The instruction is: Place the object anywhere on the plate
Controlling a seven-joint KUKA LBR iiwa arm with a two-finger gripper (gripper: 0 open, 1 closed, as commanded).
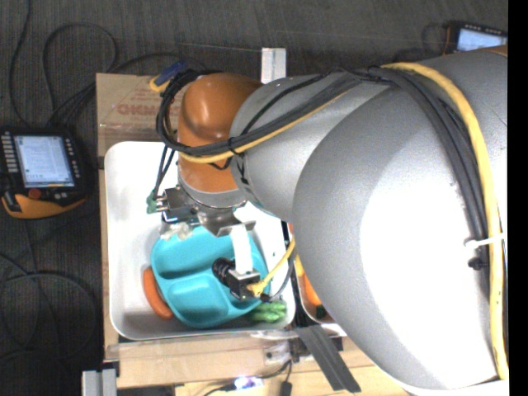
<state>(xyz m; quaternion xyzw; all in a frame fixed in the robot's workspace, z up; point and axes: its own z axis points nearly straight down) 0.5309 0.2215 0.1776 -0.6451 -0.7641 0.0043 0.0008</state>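
Dark grey carpet (74, 23) surrounds the bench, with loose black cables across it. Gripper (201, 218) hangs below the orange wrist band (206, 130), over the left white bin (124, 221); seen from above, its body sits over the far rim of the turquoise plate (194, 291). Open or closed: cannot tell, the wrist hides the tips. Nothing is visibly held.

Plate: divided into compartments, lying in the half of the left bin nearest the view's bottom edge. No loose object is visible on its exposed surface.

Orange object (153, 294): at the plate's left edge, touching it, partly hidden beneath the rim, on the bin floor.

Green object (271, 310): just beside the plate's right corner, in the bin's corner at the bottom right, off the plate.

Second orange item (308, 290): a sliver shows in the right bin (318, 316), near the shared wall, mostly covered by the grey arm (388, 221).

Brown cardboard sheet (132, 101) lies under the left bin's far edge. Teach pendant (39, 165) rests on the carpet, well apart, off the bench's left side, screen lit.
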